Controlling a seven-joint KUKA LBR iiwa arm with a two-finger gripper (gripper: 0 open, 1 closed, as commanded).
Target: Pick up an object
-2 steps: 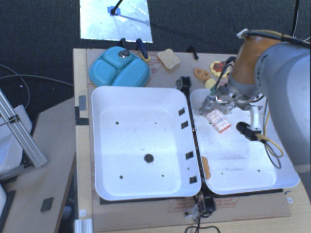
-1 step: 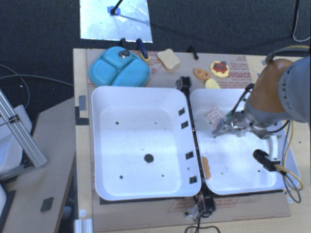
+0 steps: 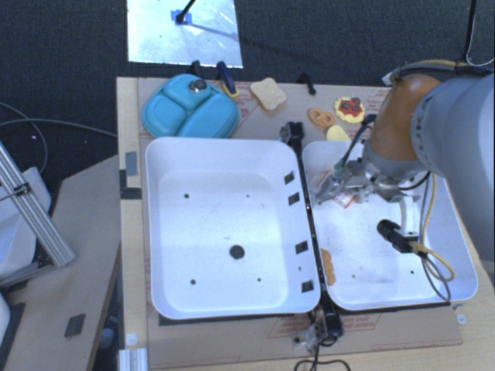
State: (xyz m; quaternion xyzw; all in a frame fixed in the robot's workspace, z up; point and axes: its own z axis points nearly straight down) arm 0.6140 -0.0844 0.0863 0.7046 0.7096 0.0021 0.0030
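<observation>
My gripper (image 3: pixel 334 189) reaches down into the right bin (image 3: pixel 433 284), near that bin's upper left corner. The grey arm with its orange band (image 3: pixel 398 122) comes in from the right above it. A small red and white thing (image 3: pixel 346 200) lies right under the gripper's tip; whether it is gripped is unclear. An orange-brown piece (image 3: pixel 328 267) lies against the right bin's left wall, well below the gripper. In the left bin (image 3: pixel 178 292), a small dark round object (image 3: pixel 237 251) rests on the floor.
Behind the bins on the bench lie a blue lidded dish (image 3: pixel 189 108), a toast slice (image 3: pixel 268 93), a pretzel (image 3: pixel 321 117), a small tart (image 3: pixel 349 108) and a yellow piece (image 3: pixel 337 134). A black cable (image 3: pixel 398 236) loops over the right bin.
</observation>
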